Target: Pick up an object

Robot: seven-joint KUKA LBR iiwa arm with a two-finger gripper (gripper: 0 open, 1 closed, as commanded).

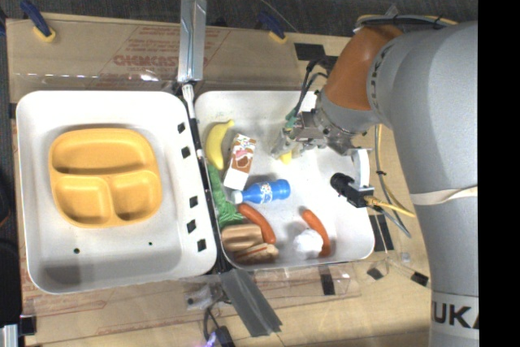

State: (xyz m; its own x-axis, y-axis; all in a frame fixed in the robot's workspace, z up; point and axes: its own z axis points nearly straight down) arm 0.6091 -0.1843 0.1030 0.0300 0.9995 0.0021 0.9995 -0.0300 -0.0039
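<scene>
We pick up the hand (290, 138) in the upper middle of the right bin (357, 244), low over the white floor, and from this angle we cannot tell how far it is spread or whether anything is in it. Nothing shows between its tips, so we call it empty-looking at best, no more.

Just left of it lies the small carton (240, 161), brown and white, tilted, with the banana (215, 142) beside it against the bin's left wall. Below the carton sits the blue bottle (265, 192) on its side, white cap toward the left.

We judge the carton the nearest candidate: light, boxy, flat-sided, stiff enough to pinch across its narrow width, though thin card may dent. The bottle looks smooth and round, likely to roll or slip; we would take it across the middle of its body. The banana is curved and softer, best taken mid-length.

Further down the frame we see the two sausages (257, 222), the bread (246, 245) and a white ball (307, 241). Over in the left bin (32, 175) rests the yellow tray (104, 175), well apart from the action.
</scene>
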